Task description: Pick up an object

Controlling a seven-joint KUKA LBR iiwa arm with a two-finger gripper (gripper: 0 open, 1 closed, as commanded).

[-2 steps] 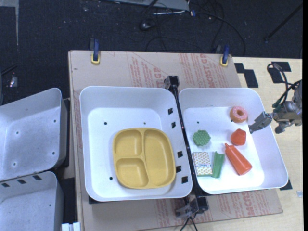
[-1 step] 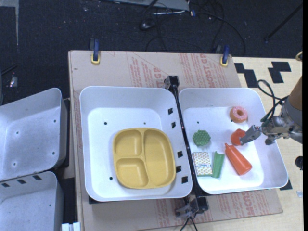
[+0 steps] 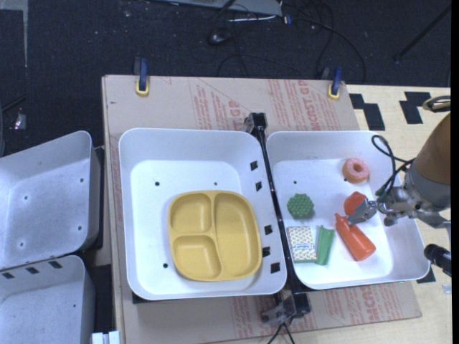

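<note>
The right bin point(image 3: 337, 145) holds several small objects. A pink ring point(image 3: 355, 169) lies near its back, with a green knobbly ball point(image 3: 300, 206) in the middle. Toward the front are a white dotted card point(image 3: 302, 242), a green stick point(image 3: 325, 245) and an orange cylinder point(image 3: 356, 240). A red-orange piece point(image 3: 353, 202) lies just left of my gripper point(image 3: 367, 212). The gripper reaches in from the right, low over the bin, and its tip is touching or just above that piece and the cylinder's upper end. Nothing shows as held.
The left bin point(image 3: 143, 156) holds a yellow divided plate point(image 3: 214, 235). A black divider point(image 3: 269, 192) runs between the bins. The grey arm point(image 3: 434, 170) with a black cable point(image 3: 387, 156) crosses the right bin's right rim. Grey trays point(image 3: 43, 192) stand off the bench at left.
</note>
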